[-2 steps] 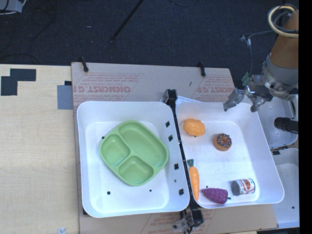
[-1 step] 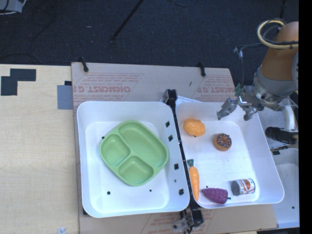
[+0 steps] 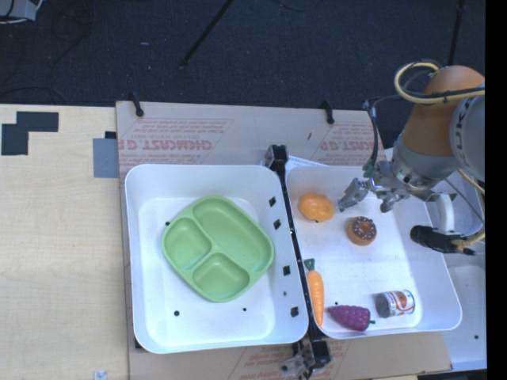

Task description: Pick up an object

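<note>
Tool [image 3: 369, 196] hangs over the right bin [image 3: 432, 311], fingers spread apart, nothing between them, just above the donut [image 3: 363, 230]. Orange [image 3: 317, 207] left of the donut; carrot [image 3: 315, 292], purple grapes [image 3: 349, 317] and can [image 3: 394, 303] below it. Green divided plate [image 3: 218, 248] in left bin [image 3: 150, 323].

A robotics lab — a grey-and-orange arm [image 3: 440, 125], cardboard-lined bench [image 3: 63, 244], white bins [image 3: 146, 323] of toy food.

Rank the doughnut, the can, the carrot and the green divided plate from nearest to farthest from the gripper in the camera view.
1. Doughnut, just below the gripper.
2. Can, right bin's near edge.
3. Carrot, by the divider.
4. Green divided plate, left bin.
</note>
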Robot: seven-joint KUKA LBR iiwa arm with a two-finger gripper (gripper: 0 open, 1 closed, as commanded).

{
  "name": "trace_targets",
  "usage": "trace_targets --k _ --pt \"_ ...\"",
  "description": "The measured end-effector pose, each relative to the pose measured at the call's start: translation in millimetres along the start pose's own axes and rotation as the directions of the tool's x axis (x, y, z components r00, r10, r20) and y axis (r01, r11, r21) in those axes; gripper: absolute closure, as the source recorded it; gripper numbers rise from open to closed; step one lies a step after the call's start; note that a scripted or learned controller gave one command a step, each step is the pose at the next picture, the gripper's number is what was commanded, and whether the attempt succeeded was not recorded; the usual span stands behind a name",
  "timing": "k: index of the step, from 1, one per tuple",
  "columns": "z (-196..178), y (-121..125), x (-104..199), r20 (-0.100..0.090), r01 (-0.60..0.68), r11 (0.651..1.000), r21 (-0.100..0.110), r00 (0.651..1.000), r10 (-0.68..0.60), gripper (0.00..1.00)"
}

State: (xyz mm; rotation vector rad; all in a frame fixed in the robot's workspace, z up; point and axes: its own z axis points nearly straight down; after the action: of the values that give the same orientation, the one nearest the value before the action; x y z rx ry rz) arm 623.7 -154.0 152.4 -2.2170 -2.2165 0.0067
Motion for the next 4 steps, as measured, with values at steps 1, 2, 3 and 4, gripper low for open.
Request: trace_targets --k 1,2,3,4 --pt "59.5 3.9 -6.2 0.001 -0.001 1.000 -0.001 1.000 0.001 0.00" --pt "45.7 4.6 -6.8 0.001 -0.003 1.000 -0.004 1.000 0.003 1.00" --pt "2.8 4.6 -10.4 0.002 -0.006 1.000 -0.009 1.000 0.006 1.00" --pt "-41.0 8.1 -14.4 0.003 -0.003 1.000 -0.010 1.000 0.003 1.00"
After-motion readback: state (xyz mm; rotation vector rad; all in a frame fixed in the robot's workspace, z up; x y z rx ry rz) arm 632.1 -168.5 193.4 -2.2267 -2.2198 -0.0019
